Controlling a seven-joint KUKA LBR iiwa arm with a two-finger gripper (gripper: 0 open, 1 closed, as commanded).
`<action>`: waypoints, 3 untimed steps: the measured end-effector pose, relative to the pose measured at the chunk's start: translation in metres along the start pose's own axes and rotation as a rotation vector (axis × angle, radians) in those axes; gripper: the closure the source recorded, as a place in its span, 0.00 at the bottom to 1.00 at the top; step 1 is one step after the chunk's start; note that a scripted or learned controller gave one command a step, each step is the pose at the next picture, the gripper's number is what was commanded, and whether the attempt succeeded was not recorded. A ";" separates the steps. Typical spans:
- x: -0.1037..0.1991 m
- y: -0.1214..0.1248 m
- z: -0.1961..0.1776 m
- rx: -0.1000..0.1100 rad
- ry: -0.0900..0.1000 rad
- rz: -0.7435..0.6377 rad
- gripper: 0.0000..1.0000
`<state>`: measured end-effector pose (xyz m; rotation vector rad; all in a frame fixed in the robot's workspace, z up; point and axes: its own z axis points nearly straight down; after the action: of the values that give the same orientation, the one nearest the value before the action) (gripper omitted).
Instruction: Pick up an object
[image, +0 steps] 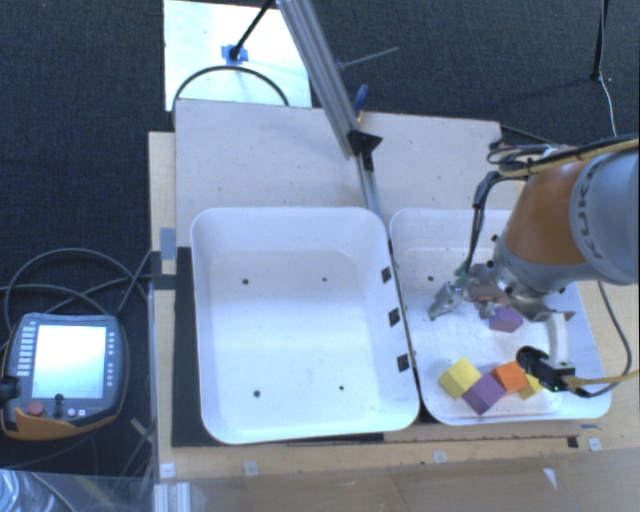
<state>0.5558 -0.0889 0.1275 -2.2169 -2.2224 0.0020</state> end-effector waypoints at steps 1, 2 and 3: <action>0.000 0.002 -0.013 -0.006 -0.001 -0.002 1.00; 0.003 0.004 -0.077 -0.011 -0.002 -0.003 1.00; 0.003 0.005 -0.086 -0.006 -0.001 -0.002 1.00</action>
<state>0.5608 -0.0858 0.2137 -2.2183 -2.2275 -0.0033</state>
